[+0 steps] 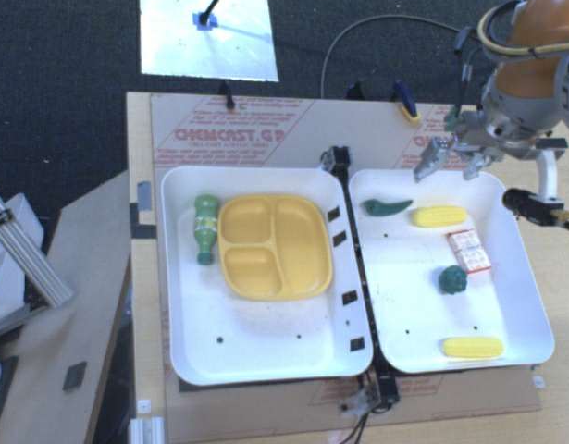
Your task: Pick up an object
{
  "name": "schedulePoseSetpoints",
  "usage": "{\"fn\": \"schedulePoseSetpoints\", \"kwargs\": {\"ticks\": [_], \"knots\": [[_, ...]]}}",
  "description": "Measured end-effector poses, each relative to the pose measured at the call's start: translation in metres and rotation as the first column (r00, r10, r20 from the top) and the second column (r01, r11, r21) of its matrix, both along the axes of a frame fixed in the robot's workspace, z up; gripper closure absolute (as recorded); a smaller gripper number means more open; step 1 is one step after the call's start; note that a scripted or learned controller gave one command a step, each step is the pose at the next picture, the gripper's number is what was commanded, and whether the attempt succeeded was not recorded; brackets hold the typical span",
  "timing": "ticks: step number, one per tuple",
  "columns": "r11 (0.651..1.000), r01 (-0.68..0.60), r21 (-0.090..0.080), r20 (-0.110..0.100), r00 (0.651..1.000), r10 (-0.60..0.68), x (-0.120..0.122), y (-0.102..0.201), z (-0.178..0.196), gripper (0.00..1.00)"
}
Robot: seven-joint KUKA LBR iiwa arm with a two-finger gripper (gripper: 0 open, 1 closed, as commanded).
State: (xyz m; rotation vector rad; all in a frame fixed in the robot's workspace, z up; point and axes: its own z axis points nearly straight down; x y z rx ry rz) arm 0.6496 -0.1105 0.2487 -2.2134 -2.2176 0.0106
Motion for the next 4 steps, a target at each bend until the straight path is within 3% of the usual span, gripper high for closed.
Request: {"fn": "schedulePoseSetpoints", "kwargs": {"ticks": [1, 3, 4], "knots": [[1.000, -0.002, -0.001, 0.013, 1.000, 0.002, 0.002, 0.000, 0.008, 0.00], [1.000, 0.000, -0.001, 0.009, 1.000, 0.000, -0.007, 0.006, -0.100, 0.00], [1.000, -0.003, -0.001, 0.010, 1.000, 0.003, 0.001, 0.013, -0.150, 0.00]]}}
